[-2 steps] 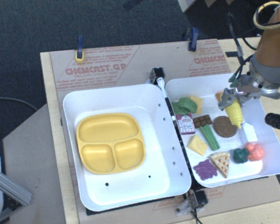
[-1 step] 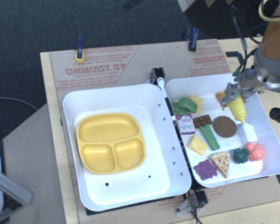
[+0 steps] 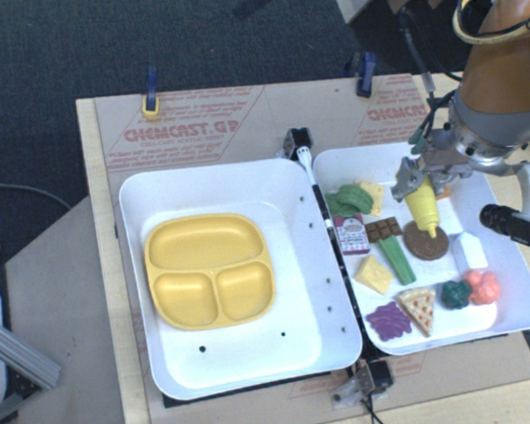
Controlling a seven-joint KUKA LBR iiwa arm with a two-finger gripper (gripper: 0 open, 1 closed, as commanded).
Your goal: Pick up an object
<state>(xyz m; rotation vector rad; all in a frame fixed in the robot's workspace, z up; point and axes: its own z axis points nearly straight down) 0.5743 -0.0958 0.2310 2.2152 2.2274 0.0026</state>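
- Watching from my desk, I see the gripper (image 3: 416, 179) down in the right bin (image 3: 523, 313), right over the top of the yellow toy bottle (image 3: 423, 209). That bottle is my guess for the object to pick.
- I cannot tell whether the claw is apart, together or clamped on the bottle. The wrist hides the contact from this slanted view, so I would not count it as a grasp.
- The bottle's lower end touches or overlaps the brown disc (image 3: 428, 244). If the hold is shallow or off-centre, the smooth rounded body could slide out on the lift and drop onto the disc.
- The bin is crowded. The chocolate block (image 3: 383, 231) and the green stick (image 3: 398, 260) lie just beside the bottle. A claw closing askew could nudge them or pinch two things at once.
- The pale yellow piece (image 3: 374, 192) and the green leafy piece (image 3: 349, 199) sit near the claw's left side, so a sideways pull could drag them towards the bin wall.
- The yellow divided plate (image 3: 210, 267) in the left bin (image 3: 158, 359) is well apart. I see no risk to it.
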